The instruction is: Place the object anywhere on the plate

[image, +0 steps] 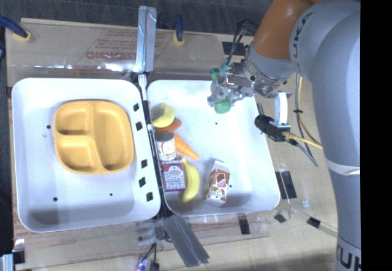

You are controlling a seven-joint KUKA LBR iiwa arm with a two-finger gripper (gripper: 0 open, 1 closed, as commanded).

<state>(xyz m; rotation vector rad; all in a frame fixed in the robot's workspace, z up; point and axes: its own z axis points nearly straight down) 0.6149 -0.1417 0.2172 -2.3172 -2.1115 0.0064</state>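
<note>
A yellow divided plate point(94, 136) lies in the left bin point(37, 202), with nothing on it. My gripper point(219, 99) hangs over the back of the right bin point(257, 159), well to the right of the plate. A small green object point(223, 105) sits between its fingertips, and more green shows higher up beside the fingers. The gripper looks shut on this green object, which is lifted off the bin floor.
Along the right bin's left wall lie a yellow banana piece point(163, 118), a carrot point(185, 148), a small jar point(166, 147), a red box point(173, 176), a banana point(192, 183) and a small carton point(217, 187). A raised divider point(146, 141) separates the bins.
</note>
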